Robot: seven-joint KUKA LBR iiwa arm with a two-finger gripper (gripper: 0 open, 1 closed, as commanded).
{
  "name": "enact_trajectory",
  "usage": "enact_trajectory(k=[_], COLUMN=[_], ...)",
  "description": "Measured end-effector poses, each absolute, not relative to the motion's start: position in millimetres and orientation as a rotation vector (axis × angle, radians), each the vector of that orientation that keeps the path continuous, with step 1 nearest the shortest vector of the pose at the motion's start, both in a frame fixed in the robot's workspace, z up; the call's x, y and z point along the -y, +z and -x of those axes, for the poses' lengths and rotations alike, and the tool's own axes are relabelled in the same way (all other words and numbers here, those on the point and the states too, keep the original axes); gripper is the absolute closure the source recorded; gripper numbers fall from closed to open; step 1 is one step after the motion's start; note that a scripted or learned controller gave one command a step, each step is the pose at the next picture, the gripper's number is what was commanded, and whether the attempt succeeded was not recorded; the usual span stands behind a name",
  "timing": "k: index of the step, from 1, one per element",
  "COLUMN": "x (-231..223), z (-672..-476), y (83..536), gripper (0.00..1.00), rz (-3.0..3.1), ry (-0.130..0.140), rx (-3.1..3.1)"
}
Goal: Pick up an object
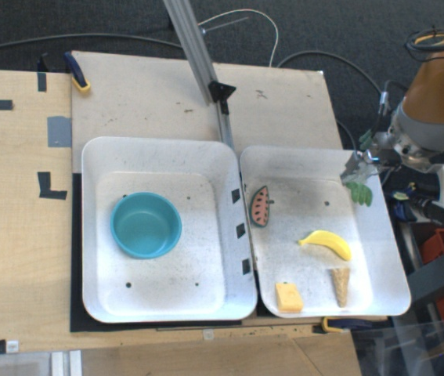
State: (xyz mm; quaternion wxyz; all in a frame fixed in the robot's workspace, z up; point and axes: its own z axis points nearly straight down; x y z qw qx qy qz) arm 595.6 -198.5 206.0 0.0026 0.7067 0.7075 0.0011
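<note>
My gripper (358, 169) hangs over the right edge of the right bin (386, 288), on the grey arm with the orange band that comes in from the right. A small green object (362, 193) sits directly under the gripper tip, at the bin's right wall; whether it is held or resting there is unclear. In the same bin lie a watermelon slice (260, 206) near the left wall, a yellow banana (327, 244) in the middle, a cheese wedge (288, 297) at the front and an ice cream cone (340, 285) beside it.
A teal bowl (146, 225) stands in the left bin (96, 288). A metal pole (194, 41) slants down to the divide between the bins. Cables run behind the bench, and a yellow and blue clamp (77, 72) sits at the back left.
</note>
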Motion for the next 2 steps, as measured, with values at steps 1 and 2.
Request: enact_trajectory(k=[1,2], x=[196,140], z=[-596.4,-600.4], y=[249,236], gripper=[1.00,1.00], rz=[-2.217,-2.216], ry=[0.003,0.000], rx=[-2.221,-2.230])
